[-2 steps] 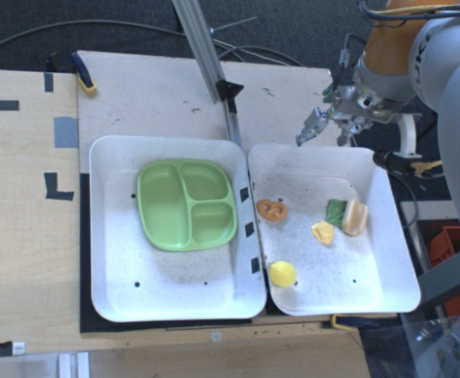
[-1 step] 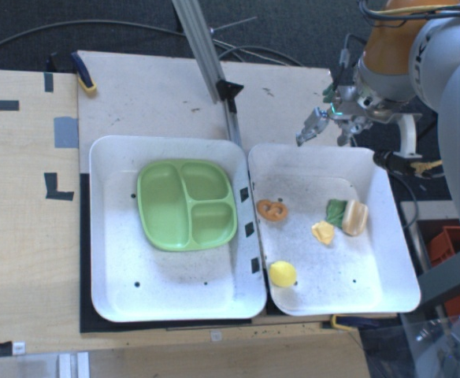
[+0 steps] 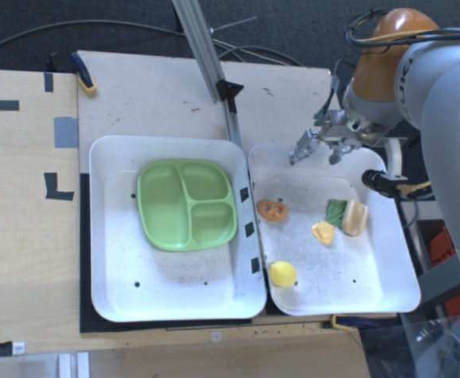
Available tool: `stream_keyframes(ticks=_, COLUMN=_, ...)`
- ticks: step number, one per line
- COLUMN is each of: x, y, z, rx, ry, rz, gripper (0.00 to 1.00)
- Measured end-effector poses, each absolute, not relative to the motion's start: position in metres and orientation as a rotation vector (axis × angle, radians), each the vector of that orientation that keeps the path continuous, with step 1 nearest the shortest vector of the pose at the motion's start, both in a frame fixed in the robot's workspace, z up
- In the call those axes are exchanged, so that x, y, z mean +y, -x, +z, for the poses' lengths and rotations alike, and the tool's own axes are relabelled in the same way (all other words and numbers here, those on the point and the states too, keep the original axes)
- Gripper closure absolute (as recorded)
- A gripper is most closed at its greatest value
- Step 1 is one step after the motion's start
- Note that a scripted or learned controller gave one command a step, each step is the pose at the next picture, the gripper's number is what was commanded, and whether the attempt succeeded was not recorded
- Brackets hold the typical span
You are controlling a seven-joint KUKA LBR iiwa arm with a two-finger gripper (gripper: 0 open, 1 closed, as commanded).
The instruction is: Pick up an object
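Note:
My gripper [image 3: 318, 153] hangs open above the far edge of the right bin [image 3: 387, 290], with nothing between its two fingers. Below it in that bin lie a brown pretzel [image 3: 272, 209], a yellow wedge [image 3: 323, 232], a small green piece [image 3: 337, 210] and a tan bread-like piece [image 3: 355, 217] touching it. A yellow ball [image 3: 283, 274] rests near the bin's front left corner. All of these sit apart from the gripper.
The left bin [image 3: 120, 290] holds a green divided plate [image 3: 187, 203]. A metal rail [image 3: 202, 46] slants down from the top to the divide between the bins. The grey arm with its orange band [image 3: 391, 42] fills the upper right.

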State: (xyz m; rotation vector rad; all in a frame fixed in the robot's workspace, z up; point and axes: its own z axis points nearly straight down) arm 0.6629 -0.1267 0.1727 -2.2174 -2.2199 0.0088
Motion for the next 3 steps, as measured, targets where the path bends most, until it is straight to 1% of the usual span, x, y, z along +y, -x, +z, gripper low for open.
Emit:
stream_keyframes(ticks=2, x=-0.121, y=-0.664, z=0.087, rx=-2.225, ry=2.218, rz=0.005, gripper=0.0)
stream_keyframes(ticks=3, x=-0.12, y=-0.665, z=0.099, rx=-2.227, ry=2.216, rz=0.004, gripper=1.0)
